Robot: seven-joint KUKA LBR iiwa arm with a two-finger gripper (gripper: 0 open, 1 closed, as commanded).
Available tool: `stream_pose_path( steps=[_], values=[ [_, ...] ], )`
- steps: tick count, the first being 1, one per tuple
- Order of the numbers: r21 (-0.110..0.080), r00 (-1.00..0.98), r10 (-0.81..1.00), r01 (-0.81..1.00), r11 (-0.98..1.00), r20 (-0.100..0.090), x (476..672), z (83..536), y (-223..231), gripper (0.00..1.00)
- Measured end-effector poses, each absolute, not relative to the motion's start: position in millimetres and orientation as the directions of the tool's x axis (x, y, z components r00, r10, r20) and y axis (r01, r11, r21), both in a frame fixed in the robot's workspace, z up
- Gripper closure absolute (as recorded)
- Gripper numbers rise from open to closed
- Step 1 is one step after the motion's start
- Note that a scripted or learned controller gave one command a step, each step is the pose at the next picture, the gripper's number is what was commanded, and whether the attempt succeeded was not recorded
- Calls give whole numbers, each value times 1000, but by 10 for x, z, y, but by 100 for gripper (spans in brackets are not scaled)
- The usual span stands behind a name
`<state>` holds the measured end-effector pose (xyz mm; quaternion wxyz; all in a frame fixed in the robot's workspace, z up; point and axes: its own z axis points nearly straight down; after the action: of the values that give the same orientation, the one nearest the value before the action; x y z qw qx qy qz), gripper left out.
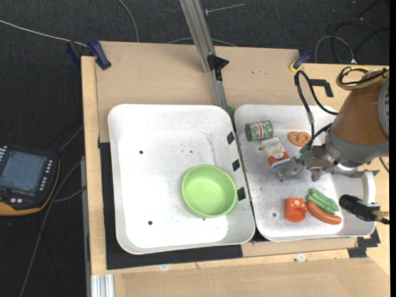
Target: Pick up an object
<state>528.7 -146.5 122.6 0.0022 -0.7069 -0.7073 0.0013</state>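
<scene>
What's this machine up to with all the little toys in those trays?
A grey and orange robot arm reaches in from the right over the right bin, its gripper low beside a small carton. Nothing can be seen between its fingers, so it holds nothing yet. Around it lie a green can, an orange piece, a red toy and a green and an orange vegetable. The left bin holds a green bowl.
</scene>
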Motion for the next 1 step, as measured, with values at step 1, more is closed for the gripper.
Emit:
stream_pose_path(
  steps=[1],
  values=[
    [2, 0, 1000, 1000, 0, 0, 5303, 1358, -1470, 100]
  ],
)
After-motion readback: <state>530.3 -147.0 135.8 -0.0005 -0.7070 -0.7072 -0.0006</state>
